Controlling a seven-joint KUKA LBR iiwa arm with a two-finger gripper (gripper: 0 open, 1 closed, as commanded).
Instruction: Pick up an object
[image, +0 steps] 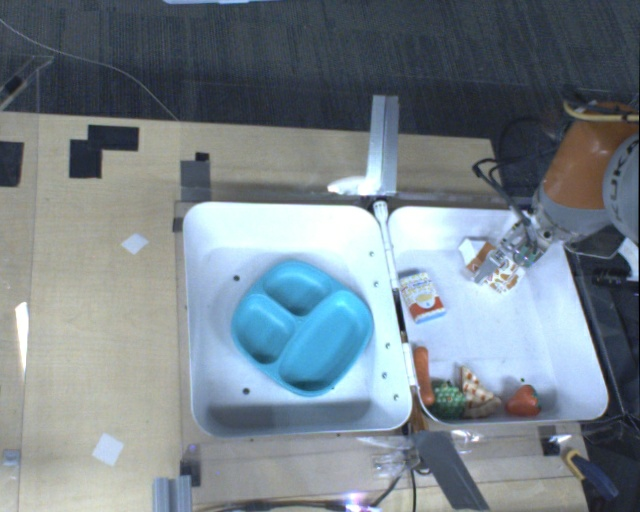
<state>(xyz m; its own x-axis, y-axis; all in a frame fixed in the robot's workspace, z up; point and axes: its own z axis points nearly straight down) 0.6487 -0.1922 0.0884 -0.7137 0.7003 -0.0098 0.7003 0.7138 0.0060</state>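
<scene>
The two-finger gripper (512, 250) hangs over a small orange-and-white packet (487, 264) in the right white bin (585, 330), finger state unclear; next it must close and lift

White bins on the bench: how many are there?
2. The left bin holds a blue divided plate; the right bin holds small items, with the gripper over its far side.

A blue three-compartment plastic plate (302, 326) is lying in the left shallow white bin (210, 400), possibly slightly tilted.
</scene>
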